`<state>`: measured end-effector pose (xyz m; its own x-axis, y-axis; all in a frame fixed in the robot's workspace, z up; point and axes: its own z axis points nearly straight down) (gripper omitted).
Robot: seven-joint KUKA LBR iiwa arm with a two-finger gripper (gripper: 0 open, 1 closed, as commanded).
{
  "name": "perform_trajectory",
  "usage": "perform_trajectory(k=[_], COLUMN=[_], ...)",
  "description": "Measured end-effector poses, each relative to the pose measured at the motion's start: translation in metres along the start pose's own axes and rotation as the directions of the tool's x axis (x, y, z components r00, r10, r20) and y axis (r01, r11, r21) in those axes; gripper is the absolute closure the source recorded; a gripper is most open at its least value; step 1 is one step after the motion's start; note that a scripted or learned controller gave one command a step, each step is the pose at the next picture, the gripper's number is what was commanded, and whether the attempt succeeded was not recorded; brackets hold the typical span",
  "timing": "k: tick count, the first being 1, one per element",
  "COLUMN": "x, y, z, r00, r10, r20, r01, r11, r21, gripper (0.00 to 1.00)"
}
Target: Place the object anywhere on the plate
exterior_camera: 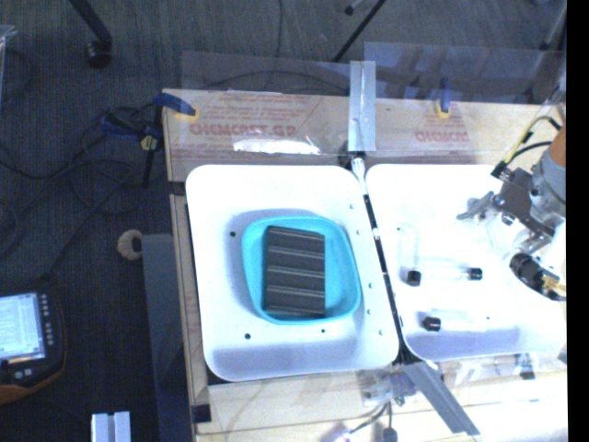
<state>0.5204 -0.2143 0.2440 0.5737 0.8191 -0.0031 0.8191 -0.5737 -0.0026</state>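
Observation:
A blue plate lies in the middle of the left white bin. On it rests a dark grey ridged block, lying flat and a little tilted, inside the plate's rim. My gripper hangs over the right side of the right bin, far from the plate and apart from the block. Nothing shows in its grasp.
Three small clear pieces with black ends lie on the floor of the right bin. A raised wall divides the two bins. A cardboard sheet and a metal post stand behind them.

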Motion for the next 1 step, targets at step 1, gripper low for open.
perform_trajectory(k=[1], x=[0.0411], y=[0.0279], z=[-0.1906], r00=[0.995], r10=[-0.098], r20=[0.001], r01=[0.098], r11=[0.995], r21=[-0.004], gripper=[0.00])
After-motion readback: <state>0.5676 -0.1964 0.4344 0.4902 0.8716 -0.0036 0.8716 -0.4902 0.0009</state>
